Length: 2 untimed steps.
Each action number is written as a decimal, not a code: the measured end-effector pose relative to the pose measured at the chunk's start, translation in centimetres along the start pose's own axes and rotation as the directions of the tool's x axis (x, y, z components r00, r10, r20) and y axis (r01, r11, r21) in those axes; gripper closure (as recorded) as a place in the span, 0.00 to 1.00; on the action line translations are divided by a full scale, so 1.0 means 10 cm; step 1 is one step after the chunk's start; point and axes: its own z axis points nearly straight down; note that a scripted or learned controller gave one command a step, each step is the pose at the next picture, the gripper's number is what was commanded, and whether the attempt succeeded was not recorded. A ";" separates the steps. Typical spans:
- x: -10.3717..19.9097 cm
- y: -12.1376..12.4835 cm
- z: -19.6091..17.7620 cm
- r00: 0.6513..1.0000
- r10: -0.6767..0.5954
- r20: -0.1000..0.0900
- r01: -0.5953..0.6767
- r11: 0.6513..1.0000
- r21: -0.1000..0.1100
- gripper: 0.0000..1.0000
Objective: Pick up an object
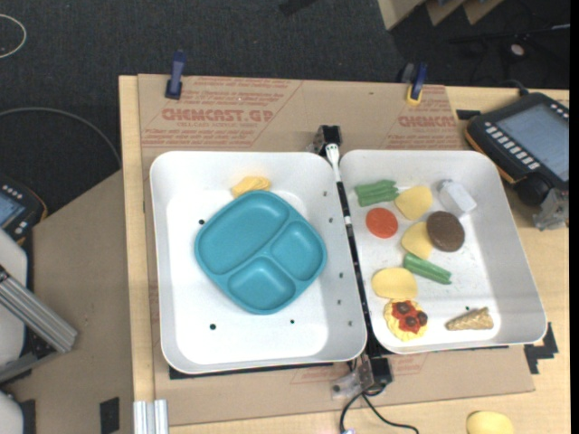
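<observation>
Camera view: yellow piece (250,185) half behind teal tray (261,251); clear lump (455,195) indistinct; pincer state untellable.

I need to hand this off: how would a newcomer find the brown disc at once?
Start at the right-hand white bin, the one full of toy food. Look in its upper middle, just below the pale grey piece. The brown disc is the only dark round item, overlapping a yellow piece on its left.
</observation>
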 end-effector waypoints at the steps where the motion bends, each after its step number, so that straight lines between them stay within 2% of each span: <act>1: 0.24 -0.19 -0.28 1.000 -0.004 0.001 0.004 1.000 -0.005 1.00; 2: 0.01 -0.20 0.00 1.000 0.000 -0.001 0.000 1.000 0.001 1.00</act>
